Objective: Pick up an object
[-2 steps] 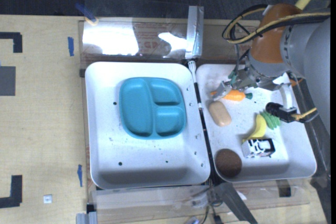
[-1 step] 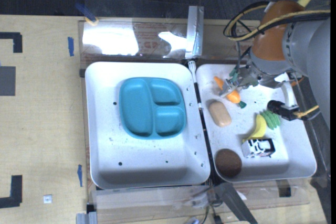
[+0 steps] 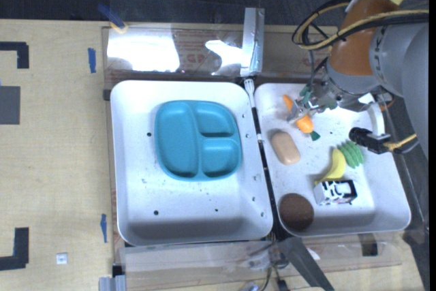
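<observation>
My gripper [image 3: 308,104] hangs low over the back left part of the right bin [image 3: 388,208], below the orange wrist band. A small orange carrot [image 3: 304,123] with a green tip lies right under it; contact cannot be made out. Another small orange piece [image 3: 288,103] lies just left of the gripper. Further forward sit a tan bread roll [image 3: 285,147], a yellow banana [image 3: 335,164], a green ribbed item [image 3: 353,154], a black and white box [image 3: 338,191] and a brown round object [image 3: 296,210].
The left bin [image 3: 136,201] holds a blue divided plate [image 3: 198,139]. A metal divider post [image 3: 252,44] stands behind the seam between the bins. The grey arm [image 3: 402,58] and its cables cover the right bin's back right corner.
</observation>
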### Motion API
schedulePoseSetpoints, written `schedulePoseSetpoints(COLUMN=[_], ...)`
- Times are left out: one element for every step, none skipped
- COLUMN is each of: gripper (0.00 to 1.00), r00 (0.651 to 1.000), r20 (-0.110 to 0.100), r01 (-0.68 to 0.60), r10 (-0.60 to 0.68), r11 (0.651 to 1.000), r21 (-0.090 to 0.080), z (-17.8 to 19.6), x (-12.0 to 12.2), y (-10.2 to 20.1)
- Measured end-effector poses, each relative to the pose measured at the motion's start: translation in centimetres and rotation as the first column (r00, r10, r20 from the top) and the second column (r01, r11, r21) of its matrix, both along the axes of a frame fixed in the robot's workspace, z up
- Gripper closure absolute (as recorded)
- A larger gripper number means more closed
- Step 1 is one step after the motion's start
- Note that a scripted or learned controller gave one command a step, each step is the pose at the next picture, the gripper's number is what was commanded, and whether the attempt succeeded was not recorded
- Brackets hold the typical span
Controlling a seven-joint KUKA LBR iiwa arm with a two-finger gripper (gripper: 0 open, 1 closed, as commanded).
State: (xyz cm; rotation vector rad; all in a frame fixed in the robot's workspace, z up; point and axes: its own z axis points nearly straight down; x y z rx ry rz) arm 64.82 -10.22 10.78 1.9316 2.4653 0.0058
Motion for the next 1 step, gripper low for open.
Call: schedulePoseSetpoints(gripper=[1.00], r00=[0.982], r20=[-0.004], r01=[0.188], r10=[-0.188], r11=[0.982], r21=[0.004], z=[7.91], x=[0.85], y=[5.21])
